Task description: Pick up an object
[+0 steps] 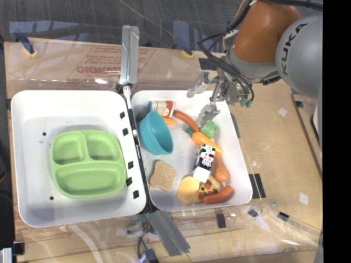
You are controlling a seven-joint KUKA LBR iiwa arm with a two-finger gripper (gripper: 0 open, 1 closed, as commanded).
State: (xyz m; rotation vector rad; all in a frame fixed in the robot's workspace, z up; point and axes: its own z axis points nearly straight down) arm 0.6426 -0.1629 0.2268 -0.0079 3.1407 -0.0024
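Jaws state: cannot tell from this slant; gripper hovers low over right bin, nothing seen pinched. Near end: sausage, yellow fruit, toast. Middle: cow-print carton, carrot, blue bowl. Green plate in left bin. Judged step: approach, pre-grasp. Next: descend onto carrot's green top, close, lift.

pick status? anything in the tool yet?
Done: the arm has reached over the right bin, and the tool sits low by the carrot and green piece. In hand: nothing visibly held; whether it has closed is unclear. Left: the grasp and lift. The blue bowl, toast and cow-print carton lie in the bin.
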